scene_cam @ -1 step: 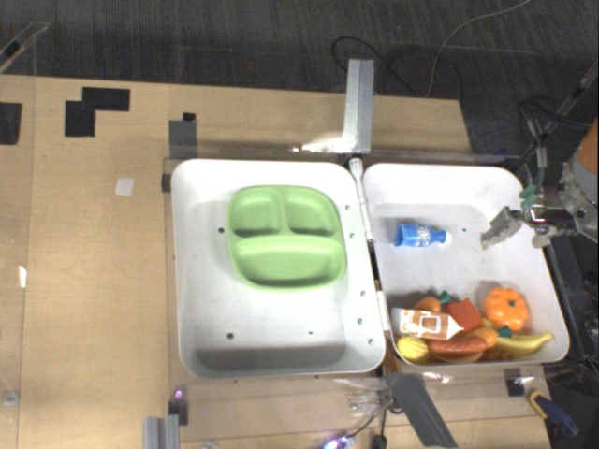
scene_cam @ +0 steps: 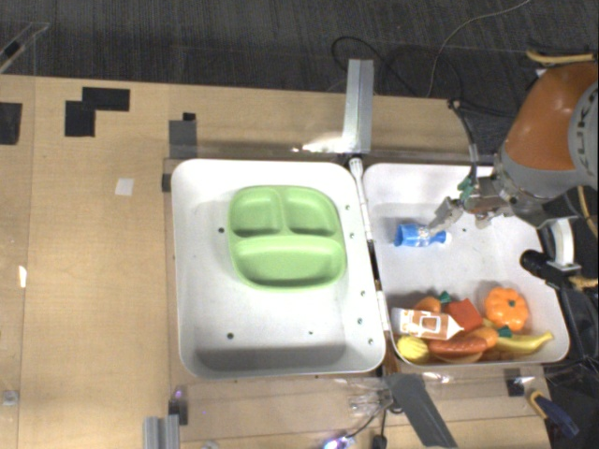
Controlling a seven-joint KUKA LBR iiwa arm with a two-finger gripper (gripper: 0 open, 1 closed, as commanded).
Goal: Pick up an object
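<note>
Camera view shows us the arm point(scene_cam: 552, 129) reaching in from the right, its hand point(scene_cam: 447, 215) tilted down-left over the right bin point(scene_cam: 412, 181), fingers apart, just beside a blue object point(scene_cam: 415, 236) lying on the bin floor.

A small blue object point(scene_cam: 418, 236) lies on its side mid-floor in the right bin point(scene_cam: 524, 185).
</note>
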